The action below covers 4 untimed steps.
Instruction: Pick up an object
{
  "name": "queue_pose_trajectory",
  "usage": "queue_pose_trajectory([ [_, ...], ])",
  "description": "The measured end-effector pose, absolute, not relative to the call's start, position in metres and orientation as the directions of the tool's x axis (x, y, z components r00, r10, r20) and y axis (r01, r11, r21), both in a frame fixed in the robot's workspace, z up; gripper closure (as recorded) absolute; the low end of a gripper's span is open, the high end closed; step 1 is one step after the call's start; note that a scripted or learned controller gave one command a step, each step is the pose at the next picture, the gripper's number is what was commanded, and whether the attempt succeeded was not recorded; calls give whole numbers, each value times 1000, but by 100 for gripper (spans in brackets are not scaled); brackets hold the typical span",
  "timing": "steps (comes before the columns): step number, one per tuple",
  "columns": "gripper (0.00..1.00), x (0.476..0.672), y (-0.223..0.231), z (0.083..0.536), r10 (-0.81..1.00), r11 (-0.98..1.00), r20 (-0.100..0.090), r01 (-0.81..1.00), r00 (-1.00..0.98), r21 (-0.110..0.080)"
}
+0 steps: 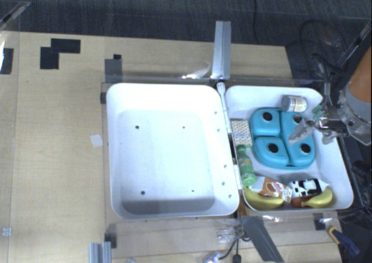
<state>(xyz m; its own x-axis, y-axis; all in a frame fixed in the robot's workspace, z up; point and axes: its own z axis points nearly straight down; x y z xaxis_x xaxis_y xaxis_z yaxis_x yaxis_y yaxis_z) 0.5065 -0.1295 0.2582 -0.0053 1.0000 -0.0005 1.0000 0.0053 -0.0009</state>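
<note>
While the jaws hang above the turquoise plastic block [282, 138] in the right white bin [336, 157], whether open or closed I cannot tell, nothing looks lifted yet.

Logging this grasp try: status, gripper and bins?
Gripper low over blue tray, right bin. Nothing seen between fingers. Can close behind; bananas at front wall.
</note>
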Motion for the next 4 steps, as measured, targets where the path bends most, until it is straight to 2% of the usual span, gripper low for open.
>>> queue_pose_trajectory([
  [1, 0, 528, -161, 121, 967, -254, 0, 967, 254, 6],
  [2, 0, 576, -157, 107, 992, -118, -33, 991, 120, 56],
  [3, 0, 580, -141, 120, 996, 89, -8, 996, -89, 18],
  [4, 100, 582, -140, 129, 996, 92, -8, 996, -92, 20],
])
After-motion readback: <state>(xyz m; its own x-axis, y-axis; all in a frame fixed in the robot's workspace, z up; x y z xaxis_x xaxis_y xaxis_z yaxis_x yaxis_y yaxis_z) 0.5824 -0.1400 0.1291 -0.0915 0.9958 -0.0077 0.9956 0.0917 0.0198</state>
